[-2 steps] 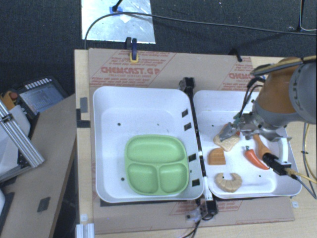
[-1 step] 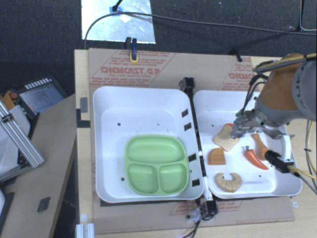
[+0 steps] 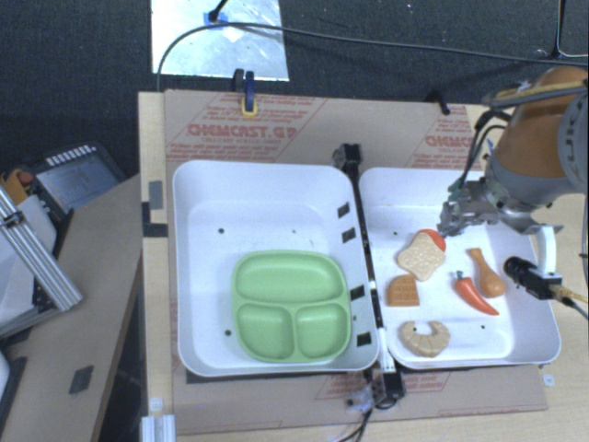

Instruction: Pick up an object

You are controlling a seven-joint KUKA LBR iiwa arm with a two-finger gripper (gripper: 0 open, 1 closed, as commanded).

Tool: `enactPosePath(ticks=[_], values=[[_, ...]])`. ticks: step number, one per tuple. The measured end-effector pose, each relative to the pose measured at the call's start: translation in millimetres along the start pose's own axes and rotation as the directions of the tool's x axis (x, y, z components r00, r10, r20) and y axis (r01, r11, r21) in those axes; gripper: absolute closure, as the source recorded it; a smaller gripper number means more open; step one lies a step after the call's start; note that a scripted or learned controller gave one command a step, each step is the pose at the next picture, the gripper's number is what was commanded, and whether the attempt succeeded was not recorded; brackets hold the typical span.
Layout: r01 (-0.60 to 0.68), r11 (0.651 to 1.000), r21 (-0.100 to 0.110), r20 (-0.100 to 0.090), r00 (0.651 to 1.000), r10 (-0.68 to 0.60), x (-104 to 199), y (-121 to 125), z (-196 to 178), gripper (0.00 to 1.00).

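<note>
On the left I see the left bin (image 3: 198, 247). A green plate (image 3: 290, 304) with three parts lies in it, near the bin's front edge and closer to the right wall. The plate is flat on the bin floor.

Next comes the right bin (image 3: 391, 191), touching the left bin along the middle. The toy foods are all in its front half. A small orange-brown chunk (image 3: 403, 291) sits close to the left wall. Just in front of it, by the front edge, lies a curved tan pastry (image 3: 424, 337) that looks like a croissant. Right behind the chunk is a slice of toast (image 3: 421, 257), tilted a little. A small red thing (image 3: 434, 239) peeks out at the toast's back corner. I cannot tell what it is.

My hand (image 3: 453, 217) hangs right over that spot, at the back edge of the toast. It is very near the red thing and the toast. I cannot tell if I am touching them. My tips are dark and small here, so I cannot tell if they are spread or pressed together. I see nothing lifted off the floor of the bin.

Farther right lie a red chili pepper (image 3: 475, 293) and a brown drumstick (image 3: 485, 273), side by side and touching. They are near the right wall. My arm (image 3: 538, 150) reaches in over the back right corner.
</note>
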State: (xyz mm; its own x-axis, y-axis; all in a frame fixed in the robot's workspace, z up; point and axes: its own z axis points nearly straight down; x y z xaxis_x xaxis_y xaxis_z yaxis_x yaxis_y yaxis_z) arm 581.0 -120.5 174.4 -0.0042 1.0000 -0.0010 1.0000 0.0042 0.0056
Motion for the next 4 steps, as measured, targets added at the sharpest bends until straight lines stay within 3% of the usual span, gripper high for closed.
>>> enactPosePath(ticks=[2, 4], values=[[0.0, 1.0, -0.001, 0.0, 1.0, 0.0, -3.7, 6.2, -118.0, 1.0], [0.002, 1.0, 0.004, -0.001, 1.0, -0.002, 85.3, 10.2, -95.4, 1.0]])
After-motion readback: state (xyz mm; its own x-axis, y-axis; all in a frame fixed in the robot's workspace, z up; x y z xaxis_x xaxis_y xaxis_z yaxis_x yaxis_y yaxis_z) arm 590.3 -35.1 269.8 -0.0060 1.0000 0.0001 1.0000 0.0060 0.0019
